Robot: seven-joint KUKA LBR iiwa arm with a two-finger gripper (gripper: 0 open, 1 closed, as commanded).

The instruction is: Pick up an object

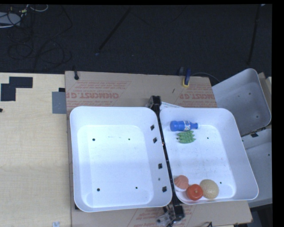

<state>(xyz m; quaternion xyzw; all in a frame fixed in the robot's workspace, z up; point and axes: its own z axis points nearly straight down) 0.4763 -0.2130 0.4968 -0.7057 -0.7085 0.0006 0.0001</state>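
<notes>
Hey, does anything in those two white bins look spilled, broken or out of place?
Nothing stands out. The small blue plastic bottle lies on its side in the right white bin, beside a green leafy toy; nothing looks spilled.

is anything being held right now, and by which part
Nothing is seen held. The blue bottle, green toy and red ball all lie loose in the right bin.

This is a robotics lab or test cell. Two shallow white bins (113, 116) sit clamped side by side on a cardboard sheet (133, 91) printed with a trade name, laid over a pale wooden desk (31, 146). Loose cables (26, 11) trail across dark carpet (133, 35) behind, and black tape marks (15, 86) are stuck on the desk.
</notes>
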